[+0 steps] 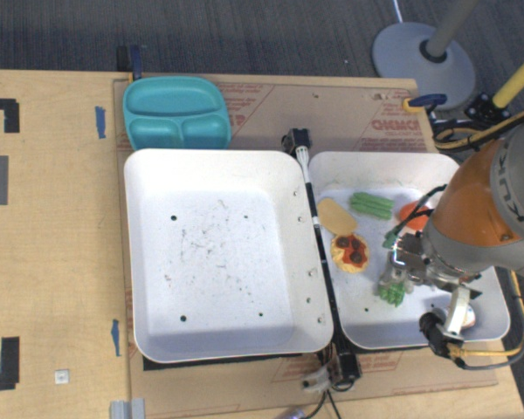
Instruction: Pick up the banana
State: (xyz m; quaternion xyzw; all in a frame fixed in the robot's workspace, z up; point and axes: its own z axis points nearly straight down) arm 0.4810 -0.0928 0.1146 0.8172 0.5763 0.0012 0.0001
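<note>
My gripper (396, 273) hangs low over the middle of the right bin (367, 330), under the grey arm with its orange band (472, 212). Its tip is right above a small green piece (390, 295) lying on the bin floor, and I cannot tell whether they touch. To its left lies a yellow pizza slice with dark red spots (350, 252). Beyond that are a tan oval piece (336, 216) and a green ribbed vegetable (371, 204). An orange-red item (409, 210) peeks out beside the arm. The arm hides the bin's right part.
The left bin (148, 234) is large and white, with a few specks on its floor. A teal divided tray (176, 112) sits behind it. A black clamp (295, 140) stands between the bins at the back. Cables (467, 356) loop at the right bin's front corner.
</note>
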